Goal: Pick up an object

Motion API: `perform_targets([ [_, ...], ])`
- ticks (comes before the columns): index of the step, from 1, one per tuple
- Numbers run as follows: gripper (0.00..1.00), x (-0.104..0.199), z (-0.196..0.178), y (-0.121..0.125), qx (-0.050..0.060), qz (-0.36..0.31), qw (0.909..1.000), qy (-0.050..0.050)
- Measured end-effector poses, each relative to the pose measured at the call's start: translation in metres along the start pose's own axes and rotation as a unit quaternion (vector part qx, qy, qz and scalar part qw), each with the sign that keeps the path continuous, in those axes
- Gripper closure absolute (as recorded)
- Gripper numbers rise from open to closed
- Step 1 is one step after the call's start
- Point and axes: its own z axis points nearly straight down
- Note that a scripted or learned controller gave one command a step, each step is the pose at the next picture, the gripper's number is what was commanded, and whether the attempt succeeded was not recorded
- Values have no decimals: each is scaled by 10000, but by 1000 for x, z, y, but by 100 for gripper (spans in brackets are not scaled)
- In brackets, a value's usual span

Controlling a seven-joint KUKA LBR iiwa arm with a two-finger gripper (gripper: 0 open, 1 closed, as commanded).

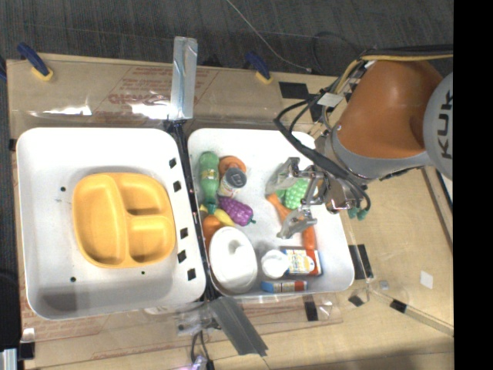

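Gripper (295,193) of the grey arm hangs low in the right-hand white bin (339,264), right of the frame's centre, its two metal fingers spread wide, one above and one below a small bumpy green toy (293,196). That toy sits between the fingers, next to a small orange carrot-shaped piece (275,203), but the view does not settle whether either finger touches it, so nothing counts as held yet.

To do the grasp well, the fingers should probably close squarely on the green toy's middle, not on the carrot piece beside it, and the lift should go straight up so the toy does not catch on its neighbours.

Lower in the same bin lie a white round container (232,258) and a small orange-labelled carton (303,264). A purple toy aubergine (236,210) lies to the left, well clear of the gripper.
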Motion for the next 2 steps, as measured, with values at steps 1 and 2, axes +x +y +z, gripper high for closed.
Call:
perform_targets([
  [1, 0, -26, 103, -41, -20, -632, 9980, 35],
  [2, 0, -70, 162, -86, -14, -1231, 9924, 7],
])
